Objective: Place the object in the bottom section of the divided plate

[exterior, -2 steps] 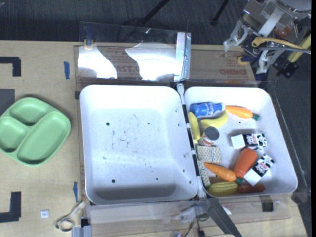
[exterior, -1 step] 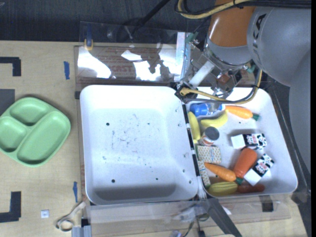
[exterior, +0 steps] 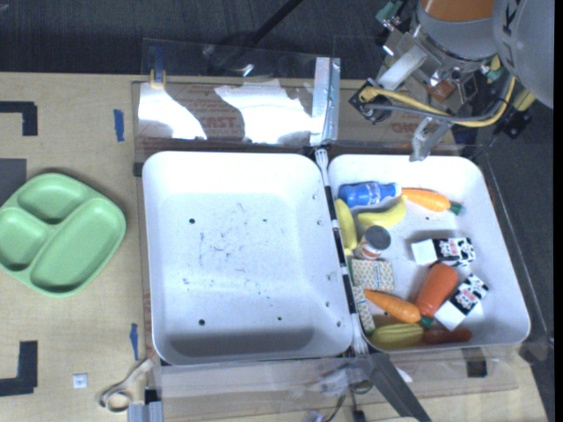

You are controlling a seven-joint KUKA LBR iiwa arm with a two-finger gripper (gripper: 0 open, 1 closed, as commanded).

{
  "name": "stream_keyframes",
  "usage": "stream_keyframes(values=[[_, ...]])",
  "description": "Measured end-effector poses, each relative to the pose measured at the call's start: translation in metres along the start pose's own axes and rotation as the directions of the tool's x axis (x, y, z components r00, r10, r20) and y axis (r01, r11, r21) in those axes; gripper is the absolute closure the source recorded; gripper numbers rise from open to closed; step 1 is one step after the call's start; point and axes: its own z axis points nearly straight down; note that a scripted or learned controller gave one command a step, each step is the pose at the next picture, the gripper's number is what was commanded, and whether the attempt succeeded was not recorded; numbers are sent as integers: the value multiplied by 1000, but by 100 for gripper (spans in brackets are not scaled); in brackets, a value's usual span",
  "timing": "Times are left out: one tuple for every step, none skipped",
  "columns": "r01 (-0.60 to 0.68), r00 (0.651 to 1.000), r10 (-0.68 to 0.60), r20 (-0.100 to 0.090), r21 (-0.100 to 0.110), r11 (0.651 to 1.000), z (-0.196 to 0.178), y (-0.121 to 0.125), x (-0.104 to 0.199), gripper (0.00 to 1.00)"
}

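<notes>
Camera view: looks down at a slant on the wooden bench [exterior: 79, 104] with two white bins side by side.
End effector [exterior: 428, 139]: hangs at about 1 o'clock in the picture, over the far rim of the right bin [exterior: 501, 236]; one grey finger points down at that rim, and I cannot tell whether it is released or clenched. Nothing shows between its fingers.
Divided plate [exterior: 60, 233]: green, three sections, on the bench at 9 o'clock, well apart from the bins, with bare bench all around it.
Left bin [exterior: 237, 253]: wide bare white floor with faint scuffs.
Right bin contents: crowded. A blue bottle [exterior: 368, 192] and a banana [exterior: 380, 215] lie toward 12 o'clock, an orange carrot [exterior: 426, 200] beside them; cow-patterned cartons [exterior: 456, 251] sit mid-bin; more carrots [exterior: 393, 305] and a cracker-like box [exterior: 373, 275] lie toward 6 o'clock.
Task object: which item is meant cannot be told; all lie in the right bin.
Writing: labels too small to read.
</notes>
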Motion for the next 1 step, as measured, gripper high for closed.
stream_keyframes(values=[[-5, 1000, 5, 0, 0, 1000, -29, -6, 9, 0]])
